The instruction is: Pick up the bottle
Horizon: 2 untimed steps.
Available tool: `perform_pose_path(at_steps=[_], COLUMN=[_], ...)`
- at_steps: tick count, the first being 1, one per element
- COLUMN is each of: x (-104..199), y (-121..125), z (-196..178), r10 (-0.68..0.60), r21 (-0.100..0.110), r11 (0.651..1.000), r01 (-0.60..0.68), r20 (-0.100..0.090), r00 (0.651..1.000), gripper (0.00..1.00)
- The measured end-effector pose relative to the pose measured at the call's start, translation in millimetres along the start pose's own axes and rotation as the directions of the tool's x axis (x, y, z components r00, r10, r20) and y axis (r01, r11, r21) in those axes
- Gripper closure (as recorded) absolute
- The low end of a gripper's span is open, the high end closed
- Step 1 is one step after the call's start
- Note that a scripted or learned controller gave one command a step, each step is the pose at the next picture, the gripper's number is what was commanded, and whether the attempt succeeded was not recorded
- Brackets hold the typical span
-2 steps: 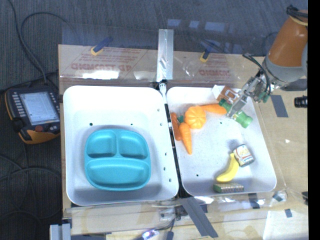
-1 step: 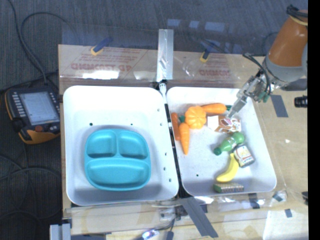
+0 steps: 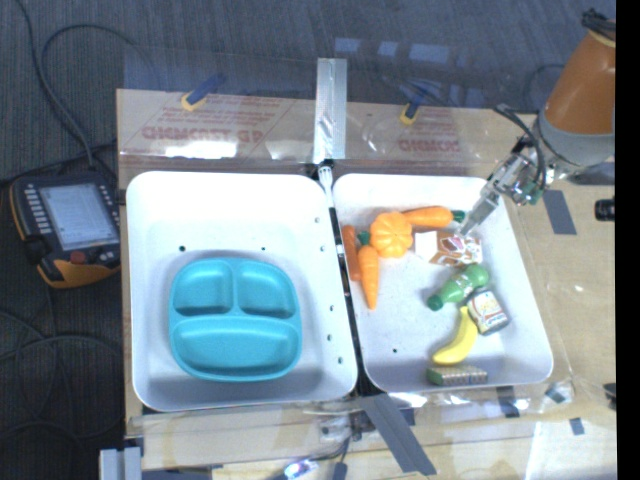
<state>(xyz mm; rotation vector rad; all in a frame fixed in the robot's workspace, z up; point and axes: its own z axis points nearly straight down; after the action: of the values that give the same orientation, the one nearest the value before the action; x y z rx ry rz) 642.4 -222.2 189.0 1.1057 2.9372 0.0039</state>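
bottle [image 3: 466,291] green, yellow label, lying tilted beside banana [image 3: 456,341]; gripper [image 3: 470,223] grip state unclear.

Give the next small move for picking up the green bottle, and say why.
Probably shift the gripper toward the lower left and line it up above the green plastic bottle. Right now its tip sits over the small red-and-white packet in the right white bin, short of the bottle, which lies tilted beside the yellow banana.

The bench [image 3: 230,133] bears two white bins side by side — the left bin [image 3: 150,298], the right bin [image 3: 405,318] — edges touching.
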Motion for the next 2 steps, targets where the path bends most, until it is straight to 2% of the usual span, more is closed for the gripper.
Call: perform_pose_path(at_steps=[1, 2], x=[-0.1, 0.0], y=[2.3, 2.3], z=[-10.5, -10.5], r10=[-0.002, -0.002], r21=[-0.004, -0.004], r11=[1.0, 1.0], r01=[0.002, 0.002], r20=[0.003, 0.003], r00=[1.0, 1.0], gripper=[1.0, 0.0])
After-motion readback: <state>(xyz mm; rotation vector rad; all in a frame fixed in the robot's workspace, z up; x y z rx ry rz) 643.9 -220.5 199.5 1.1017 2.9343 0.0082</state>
